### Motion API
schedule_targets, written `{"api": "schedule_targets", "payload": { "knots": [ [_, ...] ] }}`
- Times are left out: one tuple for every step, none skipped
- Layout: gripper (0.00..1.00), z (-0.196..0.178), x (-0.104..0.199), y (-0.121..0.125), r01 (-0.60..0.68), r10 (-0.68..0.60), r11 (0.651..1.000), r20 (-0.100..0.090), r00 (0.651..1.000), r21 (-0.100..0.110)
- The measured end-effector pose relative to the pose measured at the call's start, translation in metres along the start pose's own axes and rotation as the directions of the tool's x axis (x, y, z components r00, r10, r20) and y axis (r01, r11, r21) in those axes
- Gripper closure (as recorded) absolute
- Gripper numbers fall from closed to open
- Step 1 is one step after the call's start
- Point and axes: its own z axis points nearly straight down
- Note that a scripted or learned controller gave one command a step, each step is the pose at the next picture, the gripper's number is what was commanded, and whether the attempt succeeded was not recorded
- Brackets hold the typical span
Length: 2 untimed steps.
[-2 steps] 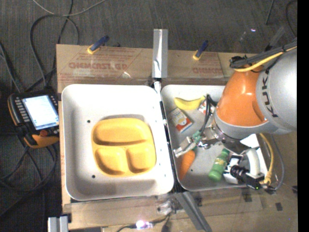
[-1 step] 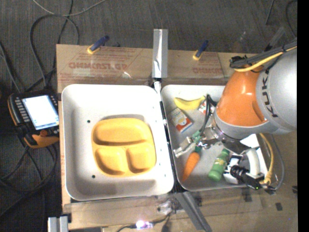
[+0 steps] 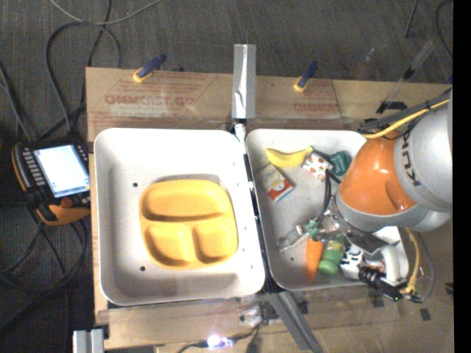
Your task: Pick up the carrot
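The carrot [image 3: 313,260] is a short orange piece lying near the front wall of the right bin [image 3: 259,197], its length running front to back. My gripper [image 3: 315,230] hangs directly over the carrot's far end, very close to it. The grey arm with its orange band [image 3: 375,186] covers the right half of this bin. Nothing is visibly lifted off the bin floor.
A green bottle-like toy [image 3: 333,256] lies against the carrot's right side. A banana [image 3: 288,155], a small orange-and-white box [image 3: 275,182], a red-spotted item [image 3: 317,165] and a teal item [image 3: 341,161] sit toward the back. The left bin [image 3: 110,197] holds a yellow divided tray [image 3: 189,220].
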Motion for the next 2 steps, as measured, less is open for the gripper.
{"api": "schedule_targets", "payload": {
  "knots": [
    [1.00,-0.010,0.001,0.002,0.001,-0.001,1.000,0.001,1.000,-0.003],
    [1.00,-0.093,0.034,0.074,-0.167,0.167,0.986,0.000,0.986,0.012]
  ]
}}
